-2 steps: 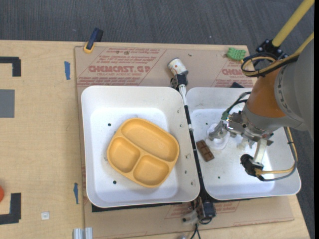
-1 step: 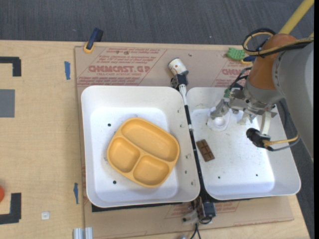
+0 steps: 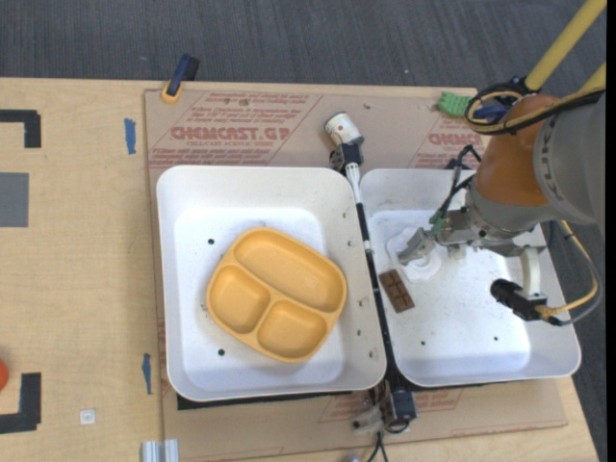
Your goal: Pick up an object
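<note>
Brown block [image 3: 396, 291], small and flat, lies in the right bin [image 3: 500, 364] near its left wall, tilted. The gripper [image 3: 416, 249] hangs just beyond it, farther back, apparently apart from it; whether it is wide or narrow I cannot tell. A yellow divided plate [image 3: 277, 294] sits in the left bin [image 3: 192, 210].

The arm [image 3: 539, 162] runs off the right edge, and its hand [image 3: 416, 249] is too small to read.
</note>
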Motion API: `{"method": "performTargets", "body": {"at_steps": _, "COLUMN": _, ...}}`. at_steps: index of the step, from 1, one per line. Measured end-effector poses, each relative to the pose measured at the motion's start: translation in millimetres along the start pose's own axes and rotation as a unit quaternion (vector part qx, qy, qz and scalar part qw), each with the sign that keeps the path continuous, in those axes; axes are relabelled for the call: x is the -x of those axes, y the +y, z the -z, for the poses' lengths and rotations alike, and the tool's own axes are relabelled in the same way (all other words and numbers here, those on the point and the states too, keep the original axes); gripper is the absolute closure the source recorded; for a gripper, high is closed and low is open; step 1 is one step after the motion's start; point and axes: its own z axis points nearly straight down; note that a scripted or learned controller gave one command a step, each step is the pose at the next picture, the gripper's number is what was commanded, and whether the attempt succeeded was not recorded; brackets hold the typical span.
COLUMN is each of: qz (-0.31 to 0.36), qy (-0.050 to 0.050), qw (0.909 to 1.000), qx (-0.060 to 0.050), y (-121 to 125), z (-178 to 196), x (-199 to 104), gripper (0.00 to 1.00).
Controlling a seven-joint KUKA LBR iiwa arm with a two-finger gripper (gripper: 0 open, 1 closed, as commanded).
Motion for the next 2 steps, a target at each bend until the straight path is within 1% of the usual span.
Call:
{"method": "performTargets", "body": {"at_steps": 1, "qz": -0.024, "qy": 0.0, "qw": 0.9997, "qx": -0.001, "y": -7, "z": -1, "x": -17, "gripper": 0.0}}
{"method": "performTargets", "body": {"at_steps": 2, "qz": -0.024, "qy": 0.0, "qw": 0.9997, "qx": 0.001, "y": -6, "z": 11, "x": -17, "gripper": 1.0}}
